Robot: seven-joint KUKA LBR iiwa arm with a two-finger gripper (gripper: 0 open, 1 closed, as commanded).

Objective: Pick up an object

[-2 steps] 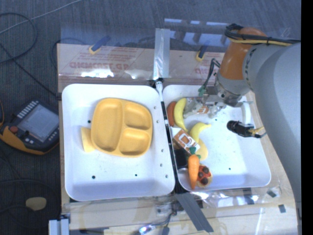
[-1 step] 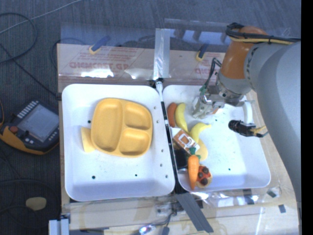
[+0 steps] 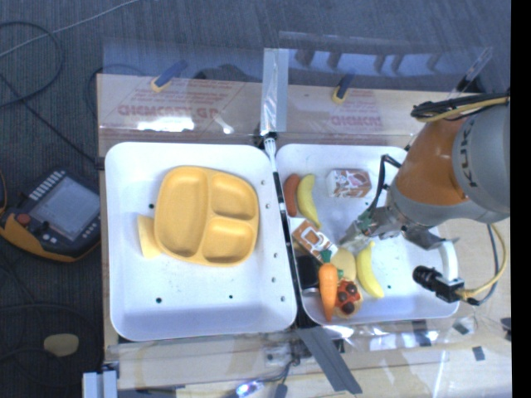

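Over the right bin [image 3: 431, 309], the arm's gripper [image 3: 362, 226] hung low above the clutter, reaching in from the right with the orange band and grey wrist behind it. Whether the jaws were spread or pressed together could not be told; the slant of the view and the bulk of the wrist hid the tips, and nothing was seen pinched between them.

Just near of the gripper, and a little to its right, lay a yellow banana [image 3: 368, 272], its long axis running roughly far-to-near with a slight curve. That banana looked the closest candidate: a short drop toward the near side would likely bring the jaws across its upper end, closing across the narrow width rather than along the length.

To the gripper's left lay a small orange-and-white packet [image 3: 312, 240], then a second banana [image 3: 308, 198] beside a red sausage [image 3: 291, 194] against the bin's left wall. A carrot [image 3: 328, 288] pointed toward the near edge, with a dark red berry cluster [image 3: 348, 297] touching it. A brown-and-white wrapped snack [image 3: 349, 183] sat at the far side, apart from the rest.

The left bin [image 3: 133, 305] carried a yellow divided plate [image 3: 204, 214], well apart from the arm.
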